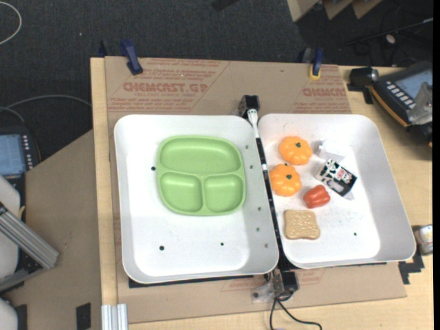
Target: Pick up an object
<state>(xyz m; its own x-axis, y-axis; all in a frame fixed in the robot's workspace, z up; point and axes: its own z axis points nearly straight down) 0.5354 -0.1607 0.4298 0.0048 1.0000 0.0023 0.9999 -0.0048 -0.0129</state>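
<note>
Contents, right white bin (pixel 385 184): two orange toy pumpkins (pixel 295 150) (pixel 284 179) close by the rim shared with the left white bin (pixel 127 205), a black-and-white carton (pixel 336 174) beside them, a red toy vegetable (pixel 316 196) just under the carton, and a toast slice (pixel 302 225) nearest the front rim. Open room: bare floor along the right bin's outer side and front corner; the left bin holds a green three-compartment plate (pixel 199 175) with bare floor before it. State of gripper: cannot be told.

The divided plate (pixel 201 175) lies in the left bin (pixel 137 239); two pumpkins (pixel 295 150) in the right bin (pixel 375 205).
</note>
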